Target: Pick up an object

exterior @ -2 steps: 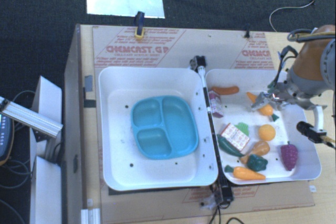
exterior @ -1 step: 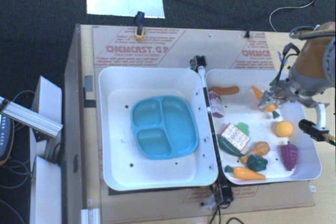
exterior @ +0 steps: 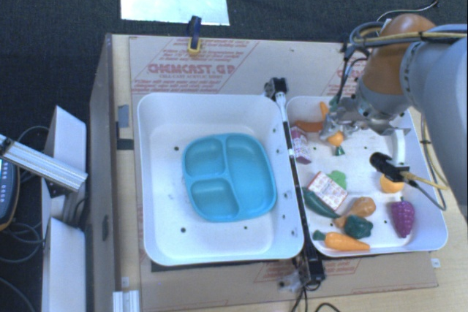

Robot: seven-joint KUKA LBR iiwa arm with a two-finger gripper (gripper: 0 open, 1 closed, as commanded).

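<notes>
Target likely small orange toy [exterior: 335, 137] at 12 o'clock of right bin [exterior: 431, 230], directly under gripper [exterior: 342, 124]. Whether toy sits between gripper tips, cannot tell.

Risks, judged:
- Toy small, rounded; could squirt sideways on closing.
- Orange piece [exterior: 324, 110] and pink-white item [exterior: 300, 144] close at 9–10 o'clock; could get nudged or caught too.
- Bin divider [exterior: 291, 157] near at 9 o'clock; collision risk.

Other toys — red box [exterior: 327, 191], purple grapes [exterior: 401, 218], carrot [exterior: 342, 241] — well apart at 6 o'clock. Blue tray [exterior: 228, 177] in left bin [exterior: 161, 230].
</notes>
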